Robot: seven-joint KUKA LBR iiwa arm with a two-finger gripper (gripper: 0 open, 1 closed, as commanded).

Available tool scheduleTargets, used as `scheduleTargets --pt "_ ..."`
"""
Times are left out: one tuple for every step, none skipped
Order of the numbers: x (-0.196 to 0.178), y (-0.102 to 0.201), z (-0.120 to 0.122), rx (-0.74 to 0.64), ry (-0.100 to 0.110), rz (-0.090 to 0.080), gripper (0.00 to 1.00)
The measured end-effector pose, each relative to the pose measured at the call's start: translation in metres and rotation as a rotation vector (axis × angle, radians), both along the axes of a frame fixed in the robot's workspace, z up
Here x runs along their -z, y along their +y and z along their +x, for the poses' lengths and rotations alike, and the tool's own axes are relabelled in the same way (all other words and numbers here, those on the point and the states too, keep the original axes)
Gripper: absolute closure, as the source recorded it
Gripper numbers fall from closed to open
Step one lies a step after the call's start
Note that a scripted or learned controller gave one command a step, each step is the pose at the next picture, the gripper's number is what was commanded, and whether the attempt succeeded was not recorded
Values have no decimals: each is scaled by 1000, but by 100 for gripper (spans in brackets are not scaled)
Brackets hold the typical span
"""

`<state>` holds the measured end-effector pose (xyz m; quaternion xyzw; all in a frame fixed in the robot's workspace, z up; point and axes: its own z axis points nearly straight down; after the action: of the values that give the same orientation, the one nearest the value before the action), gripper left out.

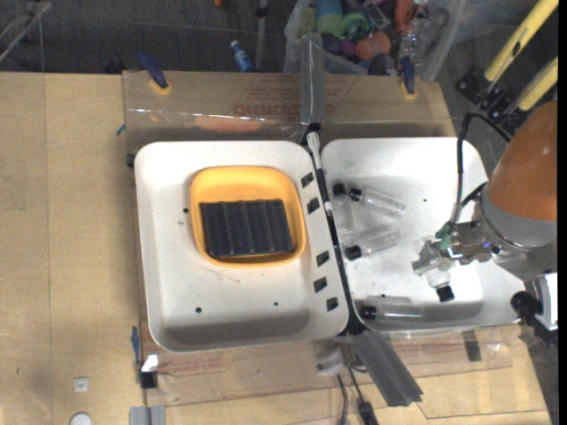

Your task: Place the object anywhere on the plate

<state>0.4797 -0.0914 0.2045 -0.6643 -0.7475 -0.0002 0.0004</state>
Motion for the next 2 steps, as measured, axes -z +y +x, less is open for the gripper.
scheduleTargets --pt "11 18 46 -142 -3 -2 100" --pt "20 37 117 -200 -2 -2 100"
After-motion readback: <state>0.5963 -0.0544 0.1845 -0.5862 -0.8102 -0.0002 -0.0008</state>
